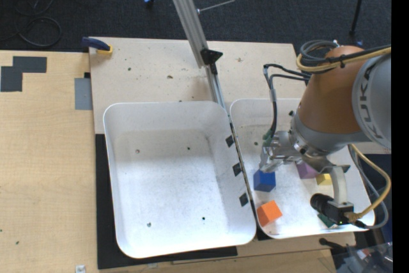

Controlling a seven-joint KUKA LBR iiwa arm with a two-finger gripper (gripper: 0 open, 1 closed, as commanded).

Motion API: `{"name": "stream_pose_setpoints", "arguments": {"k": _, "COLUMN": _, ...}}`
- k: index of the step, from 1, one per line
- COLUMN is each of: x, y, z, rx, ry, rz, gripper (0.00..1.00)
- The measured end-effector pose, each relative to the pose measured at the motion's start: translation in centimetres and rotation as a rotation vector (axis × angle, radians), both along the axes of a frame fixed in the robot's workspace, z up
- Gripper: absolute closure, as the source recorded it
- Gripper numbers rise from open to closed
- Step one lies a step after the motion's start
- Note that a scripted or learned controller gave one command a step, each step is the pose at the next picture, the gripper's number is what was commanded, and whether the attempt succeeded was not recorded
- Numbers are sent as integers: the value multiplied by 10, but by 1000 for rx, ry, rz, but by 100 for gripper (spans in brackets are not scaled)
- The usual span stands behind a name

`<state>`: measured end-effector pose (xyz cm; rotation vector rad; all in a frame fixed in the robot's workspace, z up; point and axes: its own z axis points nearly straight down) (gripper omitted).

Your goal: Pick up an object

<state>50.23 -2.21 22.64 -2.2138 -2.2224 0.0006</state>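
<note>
The arm reaches into the right bin (248, 113) from the right, its orange band large above the wrist. My gripper (270, 162) hangs low over the bin's left part, directly above a blue cube (264, 180). An orange cube (269, 212) lies nearer the front edge of the same bin. A purple block (307, 170) and a yellow block (324, 179) sit just right of the gripper, partly hidden by the arm. I see nothing between the fingers.
The left bin (167, 182) sits beside the right one, split from it by a rim with black clips. A slanted aluminium pole (192, 22) rises behind the bins. A black cable connector (327, 206) hangs by the right bin's front corner.
</note>
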Motion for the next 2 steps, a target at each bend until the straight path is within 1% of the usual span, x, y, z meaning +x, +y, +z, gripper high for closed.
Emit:
{"name": "stream_pose_setpoints", "arguments": {"k": 1, "x": -3, "y": 47, "z": 10, "rx": -1, "ry": -1, "rz": 1, "gripper": 100}}
{"name": "stream_pose_setpoints", "arguments": {"k": 2, "x": -3, "y": 94, "z": 1, "rx": -2, "ry": 1, "rz": 0, "gripper": 100}}
